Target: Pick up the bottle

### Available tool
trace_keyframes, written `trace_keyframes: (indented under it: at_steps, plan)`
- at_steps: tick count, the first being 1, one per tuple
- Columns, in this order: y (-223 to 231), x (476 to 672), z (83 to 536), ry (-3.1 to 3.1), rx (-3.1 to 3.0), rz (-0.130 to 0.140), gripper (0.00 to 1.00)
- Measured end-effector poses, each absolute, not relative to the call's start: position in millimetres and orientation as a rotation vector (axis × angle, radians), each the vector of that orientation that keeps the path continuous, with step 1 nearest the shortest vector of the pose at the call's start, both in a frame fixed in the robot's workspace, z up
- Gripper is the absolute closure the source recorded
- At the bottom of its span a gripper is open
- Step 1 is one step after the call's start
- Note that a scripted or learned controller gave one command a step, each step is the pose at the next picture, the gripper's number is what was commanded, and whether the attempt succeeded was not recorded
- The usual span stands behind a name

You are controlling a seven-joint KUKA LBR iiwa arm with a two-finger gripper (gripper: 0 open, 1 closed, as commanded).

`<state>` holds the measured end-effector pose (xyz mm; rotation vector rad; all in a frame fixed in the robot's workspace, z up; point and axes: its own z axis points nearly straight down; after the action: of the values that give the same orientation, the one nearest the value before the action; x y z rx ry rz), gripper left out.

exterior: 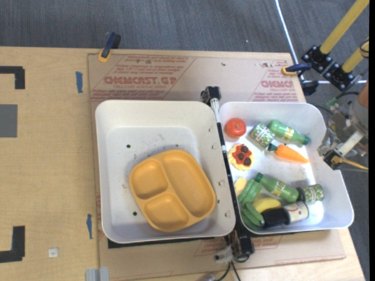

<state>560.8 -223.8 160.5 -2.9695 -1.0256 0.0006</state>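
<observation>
- The gripper [343, 148] sits at the right edge of the right bin [340, 206], just outside its rim; how far it stands open cannot be told from here, and nothing is seen in its hold.
- Several bottles lie in that bin: a green bottle [285, 133] near the top, another green bottle [275, 187] lower down, and a dark bottle [285, 215] at the bottom edge. The task does not say which, so the program may settle on a poor choice.
- The upper bottle lies just beside the carrot [290, 153] and a small can [262, 135]; a descent there could catch a neighbour instead.
- The lower bottles are packed against a banana [266, 204] and green vegetables [251, 206]; fingers may find no gap.
- All lie on their sides, so a round body could roll or slip from a pinch.
- The yellow tray [171, 189] in the left bin [111, 157] is well apart and poses no risk.
</observation>
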Motion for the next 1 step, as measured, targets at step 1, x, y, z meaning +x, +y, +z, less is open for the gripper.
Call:
trace_keyframes:
  at_steps: [1]
  plan:
    - [-221.8,561.5,160.5,-1.027,-2.965,-0.002,0.00]
